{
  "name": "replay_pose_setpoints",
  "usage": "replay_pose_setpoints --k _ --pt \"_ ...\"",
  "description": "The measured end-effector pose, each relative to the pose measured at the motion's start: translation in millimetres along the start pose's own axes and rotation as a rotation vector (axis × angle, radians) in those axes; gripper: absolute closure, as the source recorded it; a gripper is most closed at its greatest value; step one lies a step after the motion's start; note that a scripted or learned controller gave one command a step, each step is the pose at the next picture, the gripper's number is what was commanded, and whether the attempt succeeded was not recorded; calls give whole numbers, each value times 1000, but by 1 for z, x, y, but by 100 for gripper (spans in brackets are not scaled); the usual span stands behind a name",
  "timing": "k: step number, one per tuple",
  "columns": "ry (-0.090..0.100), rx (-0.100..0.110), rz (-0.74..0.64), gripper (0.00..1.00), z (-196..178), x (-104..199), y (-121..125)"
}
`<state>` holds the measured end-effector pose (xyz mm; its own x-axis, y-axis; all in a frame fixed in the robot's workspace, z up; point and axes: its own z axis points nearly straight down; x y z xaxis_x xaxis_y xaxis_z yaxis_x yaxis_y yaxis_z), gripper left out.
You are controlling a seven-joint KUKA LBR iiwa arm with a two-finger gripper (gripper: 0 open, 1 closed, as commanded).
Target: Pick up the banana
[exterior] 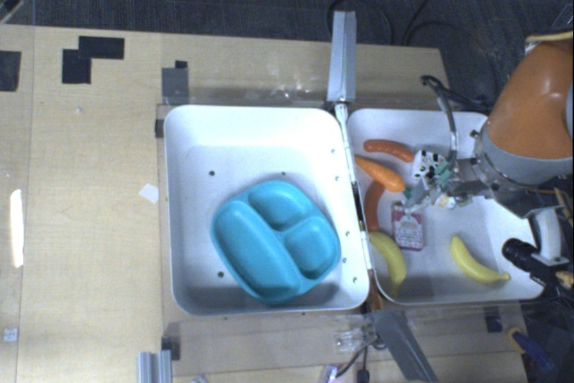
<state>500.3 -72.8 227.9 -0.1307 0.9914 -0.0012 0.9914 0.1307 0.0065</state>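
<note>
Two yellow bananas lie in the right bin (466, 126). One banana (388, 256) rests at the front left corner, against the wall shared with the left bin. The other banana (477, 263) lies near the front right. My gripper (425, 182) hangs over the middle of the right bin, behind both bananas and apart from them. The arm's orange band (538, 103) and grey wrist cover the bin's right side. Nothing yellow sits at the gripper's tip.
An orange sausage (388, 149), an orange carrot (380, 174) and a brown piece (371, 204) lie left of the gripper. A small pink-and-white packet (408, 229) sits just below it. The left bin (188, 193) holds a blue divided plate (275, 239).
</note>
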Motion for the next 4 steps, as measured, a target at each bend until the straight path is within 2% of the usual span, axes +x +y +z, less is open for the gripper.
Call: replay_pose_setpoints --k 1,2,3,4 --pt "0 3 -28 0 89 -83 -24" --pt "-6 -8 44 0 138 -85 -22" --pt "0 0 126 0 136 -47 -18" --pt "-5 -9 -381 0 138 -77 -19"
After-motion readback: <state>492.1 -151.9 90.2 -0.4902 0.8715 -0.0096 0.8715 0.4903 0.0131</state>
